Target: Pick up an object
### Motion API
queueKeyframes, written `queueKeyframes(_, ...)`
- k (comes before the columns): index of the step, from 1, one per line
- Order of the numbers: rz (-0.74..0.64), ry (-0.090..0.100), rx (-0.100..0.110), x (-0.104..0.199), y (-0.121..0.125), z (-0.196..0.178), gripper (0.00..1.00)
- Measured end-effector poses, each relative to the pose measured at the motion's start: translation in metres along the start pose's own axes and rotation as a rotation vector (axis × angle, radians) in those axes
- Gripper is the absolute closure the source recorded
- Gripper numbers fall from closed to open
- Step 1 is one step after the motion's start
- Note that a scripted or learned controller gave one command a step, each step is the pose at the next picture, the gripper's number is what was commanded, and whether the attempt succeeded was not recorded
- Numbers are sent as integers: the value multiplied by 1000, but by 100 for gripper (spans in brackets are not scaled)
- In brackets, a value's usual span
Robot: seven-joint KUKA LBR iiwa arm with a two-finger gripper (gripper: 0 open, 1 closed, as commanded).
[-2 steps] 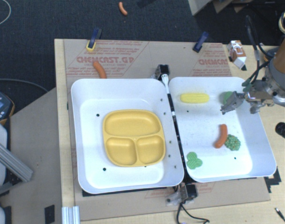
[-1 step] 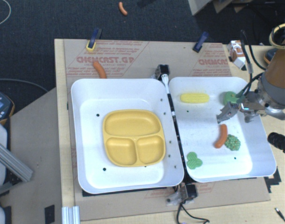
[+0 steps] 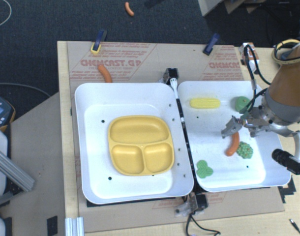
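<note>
1. Dark carpet surrounds the tabletop (image 3: pixel 140 58), a cardboard-covered board printed with red lettering and clipped at its far edge by a blue-and-yellow clamp (image 3: pixel 98 42) and a blue clamp (image 3: pixel 211 44).
2. Two white bins sit side by side on it: the left bin (image 3: pixel 91 132) and the right bin (image 3: pixel 214 178), their inner rims touching.
3. A yellow tray (image 3: pixel 140 144) with three compartments lies in the middle of the left bin.
4. The right bin holds a corn cob (image 3: pixel 205 103) near its far wall, a green ball (image 3: pixel 241 103) just beside it to the right, a carrot (image 3: pixel 232 144) at the centre, a broccoli floret (image 3: pixel 245 150) touching the carrot's right side, and a small green leafy piece (image 3: pixel 204 169) near the front left.
5. The arm enters from the right, and the hand (image 3: pixel 237 126) hangs over the right bin just above the carrot's upper end.
6. Its dark fingers are spread apart with nothing between them; whether they touch the carrot cannot be told.
7. An orange sausage (image 3: pixel 105 73) lies on the tabletop behind the left bin, and another one (image 3: pixel 129 8) lies on the carpet beyond.
</note>
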State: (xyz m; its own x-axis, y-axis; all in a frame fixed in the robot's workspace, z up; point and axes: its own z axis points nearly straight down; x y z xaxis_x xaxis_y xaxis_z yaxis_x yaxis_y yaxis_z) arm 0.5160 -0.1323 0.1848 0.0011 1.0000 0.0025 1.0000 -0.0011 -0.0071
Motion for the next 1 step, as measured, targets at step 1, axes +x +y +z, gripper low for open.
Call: queueKeyframes(1,1,0,1,-4,-3,63,0)
